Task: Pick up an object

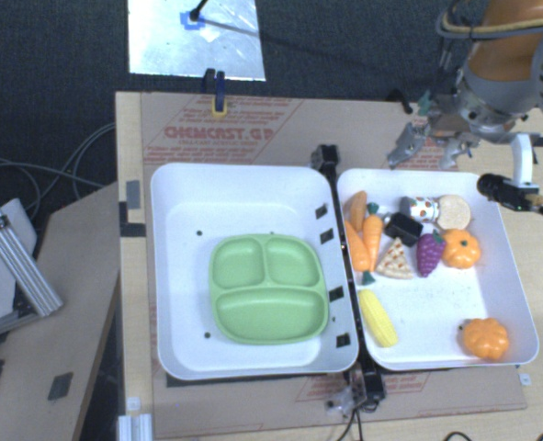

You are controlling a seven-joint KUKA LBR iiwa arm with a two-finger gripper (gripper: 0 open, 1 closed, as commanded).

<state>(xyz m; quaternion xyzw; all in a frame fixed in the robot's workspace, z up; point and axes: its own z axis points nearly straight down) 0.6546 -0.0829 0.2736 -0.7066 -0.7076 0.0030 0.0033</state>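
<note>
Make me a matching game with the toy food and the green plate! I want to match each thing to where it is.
Things:
1. green divided plate
2. corn cob
3. purple grapes
4. pumpkin

Places:
A. near right corner of the right bin
B. middle of the left bin
C. between the pizza slice and the orange fruit
D. right bin, near edge, beside the divider

Pairs: 1-B, 2-D, 3-C, 4-A
</note>
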